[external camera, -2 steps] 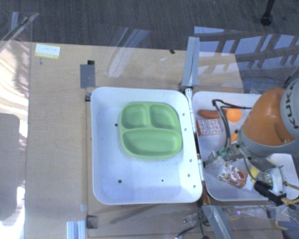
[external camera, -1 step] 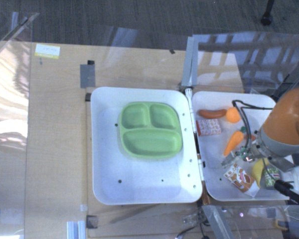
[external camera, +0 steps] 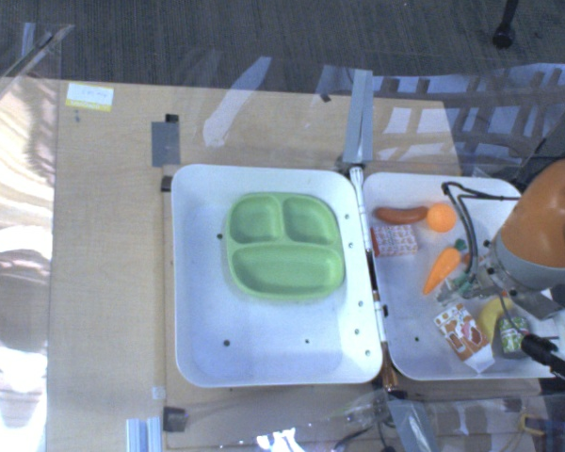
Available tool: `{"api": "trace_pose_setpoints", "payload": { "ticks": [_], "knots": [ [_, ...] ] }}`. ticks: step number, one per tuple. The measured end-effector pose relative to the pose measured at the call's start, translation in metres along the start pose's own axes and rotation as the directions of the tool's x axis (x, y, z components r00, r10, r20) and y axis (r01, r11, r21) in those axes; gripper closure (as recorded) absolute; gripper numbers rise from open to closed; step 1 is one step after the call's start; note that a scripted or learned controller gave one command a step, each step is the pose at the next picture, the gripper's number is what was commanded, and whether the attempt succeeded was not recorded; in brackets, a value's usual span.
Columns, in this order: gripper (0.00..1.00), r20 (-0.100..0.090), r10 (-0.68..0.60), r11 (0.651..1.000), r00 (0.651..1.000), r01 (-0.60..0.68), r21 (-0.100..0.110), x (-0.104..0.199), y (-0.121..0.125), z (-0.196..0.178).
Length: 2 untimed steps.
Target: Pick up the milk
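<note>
A small white and red carton [external camera: 395, 241], which looks like the milk, lies flat at the left side of the right bin [external camera: 405, 356], just below a brown sausage [external camera: 399, 215]. My gripper [external camera: 476, 287] hangs low over the middle of the right bin, under the grey wrist and the orange band [external camera: 549, 217]. It is next to the lower end of a carrot [external camera: 442, 268] and well to the right of the carton. Nothing is visibly held.
An orange [external camera: 441, 217], a printed packet [external camera: 460, 331], a yellow item [external camera: 492, 314] and a dark green bottle [external camera: 510, 338] share the right bin. The left bin [external camera: 264, 361] holds a green divided plate [external camera: 284, 246]. A black cable [external camera: 463, 213] loops off the wrist.
</note>
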<state>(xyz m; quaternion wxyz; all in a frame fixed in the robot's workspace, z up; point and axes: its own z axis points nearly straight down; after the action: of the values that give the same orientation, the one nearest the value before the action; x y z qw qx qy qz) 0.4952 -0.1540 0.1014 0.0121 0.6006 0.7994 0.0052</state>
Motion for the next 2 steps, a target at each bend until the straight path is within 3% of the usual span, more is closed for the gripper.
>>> {"api": "trace_pose_setpoints", "payload": {
  "ticks": [1,2],
  "knots": [
    [1.0,-0.006,0.189,0.982,0.982,-0.188,0.016,0.0416,0.0887,-0.0989],
    [0.0,-0.006,0.189,0.982,0.982,-0.189,0.017,0.0417,0.0886,-0.0987]
  ]
}}
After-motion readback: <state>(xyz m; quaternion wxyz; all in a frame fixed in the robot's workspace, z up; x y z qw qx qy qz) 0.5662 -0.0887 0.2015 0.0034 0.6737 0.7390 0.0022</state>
